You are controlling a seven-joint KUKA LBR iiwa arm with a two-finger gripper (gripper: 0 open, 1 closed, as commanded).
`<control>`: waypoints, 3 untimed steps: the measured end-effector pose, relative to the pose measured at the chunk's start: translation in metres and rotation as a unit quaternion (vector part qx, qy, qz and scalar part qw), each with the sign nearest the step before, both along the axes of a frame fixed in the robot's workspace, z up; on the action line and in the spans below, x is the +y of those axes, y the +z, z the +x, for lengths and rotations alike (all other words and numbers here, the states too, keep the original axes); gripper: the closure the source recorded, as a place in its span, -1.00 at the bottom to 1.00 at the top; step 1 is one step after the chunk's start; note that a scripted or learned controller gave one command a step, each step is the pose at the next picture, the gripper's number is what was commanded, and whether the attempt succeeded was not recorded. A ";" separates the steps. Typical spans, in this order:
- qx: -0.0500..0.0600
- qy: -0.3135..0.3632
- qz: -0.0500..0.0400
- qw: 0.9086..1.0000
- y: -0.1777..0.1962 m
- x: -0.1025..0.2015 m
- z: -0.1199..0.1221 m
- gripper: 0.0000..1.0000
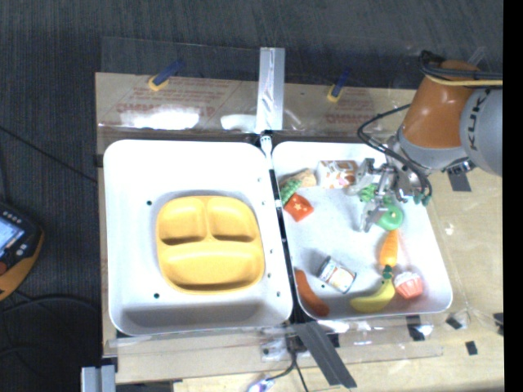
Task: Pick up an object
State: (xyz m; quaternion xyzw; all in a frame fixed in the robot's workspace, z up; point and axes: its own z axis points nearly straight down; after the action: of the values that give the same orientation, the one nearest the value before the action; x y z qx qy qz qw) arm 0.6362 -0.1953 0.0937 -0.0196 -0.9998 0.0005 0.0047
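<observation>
Grey arm [490, 133], orange band [437, 109] above wrist, black cables, metallic tool [377, 211] with green accents.

Reaches in from the bench's right edge, grey arm [490, 133] with orange band [437, 109] angled down toward the left. Gripper [377, 211] sits low over the right bin's far-right area, pointing down. Metal fingers [369, 217] partly visible, spread unclear. Black cable loops beside the wrist.

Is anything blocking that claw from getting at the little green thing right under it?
Nothing visible does. The tool hangs directly over the green object in the right bin. The carrot lies beside it, nearer the camera, not between them.
</observation>
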 end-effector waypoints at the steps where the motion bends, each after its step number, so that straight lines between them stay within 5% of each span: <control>1: -0.010 -0.005 0.000 1.000 -0.003 -0.027 -0.075 -1.00; 2: -0.011 -0.115 -0.001 0.993 -0.004 -0.008 -0.028 -1.00; 3: -0.012 -0.171 0.002 0.985 -0.003 -0.015 -0.074 -1.00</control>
State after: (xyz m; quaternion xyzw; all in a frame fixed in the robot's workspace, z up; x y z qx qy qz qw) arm 0.5619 -0.2105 0.0908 -0.1906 -0.9816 -0.0027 -0.0072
